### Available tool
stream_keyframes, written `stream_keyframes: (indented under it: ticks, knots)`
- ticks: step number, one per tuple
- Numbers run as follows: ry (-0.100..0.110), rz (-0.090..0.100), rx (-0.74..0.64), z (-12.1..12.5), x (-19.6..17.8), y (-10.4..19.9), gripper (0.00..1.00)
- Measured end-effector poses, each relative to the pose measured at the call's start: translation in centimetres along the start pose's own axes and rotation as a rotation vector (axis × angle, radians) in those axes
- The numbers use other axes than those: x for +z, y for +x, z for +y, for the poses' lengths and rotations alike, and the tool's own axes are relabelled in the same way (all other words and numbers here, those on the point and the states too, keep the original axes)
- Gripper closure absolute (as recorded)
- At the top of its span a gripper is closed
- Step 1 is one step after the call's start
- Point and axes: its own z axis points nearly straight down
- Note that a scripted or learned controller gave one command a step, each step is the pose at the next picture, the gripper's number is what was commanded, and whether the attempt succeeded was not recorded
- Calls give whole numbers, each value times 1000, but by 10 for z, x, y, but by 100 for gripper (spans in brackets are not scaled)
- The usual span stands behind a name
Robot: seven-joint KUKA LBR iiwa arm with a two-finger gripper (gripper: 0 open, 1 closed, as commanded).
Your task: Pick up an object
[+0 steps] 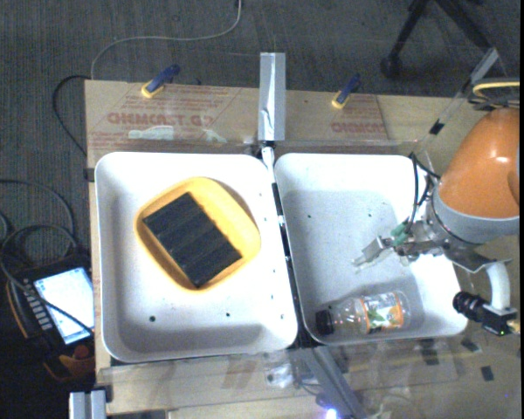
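A clear plastic bottle (367, 312) with a dark cap and a green and orange label lies on its side along the front wall of the right bin (332, 190). In the left bin (122, 304) a yellow dish (241, 215) holds a black ribbed block (192, 238). My gripper (374, 251) hangs over the middle right of the right bin, pointing left. It is behind the bottle and apart from it, and I see nothing in it. The arm's orange band (485, 177) covers the bin's right edge.
A metal divider post (272, 94) stands behind the seam between the bins. Two blue and yellow clamps (160, 80) (346, 90) hold the cardboard at the back. Cables (417, 190) trail beside the wrist. A tablet (59, 299) lies on the floor to the left.
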Motion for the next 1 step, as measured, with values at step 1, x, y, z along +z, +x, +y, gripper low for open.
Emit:
stream_keyframes:
  ticks: [1]
  knots:
    - [0, 0, 87, -7, 18, -51, 0]
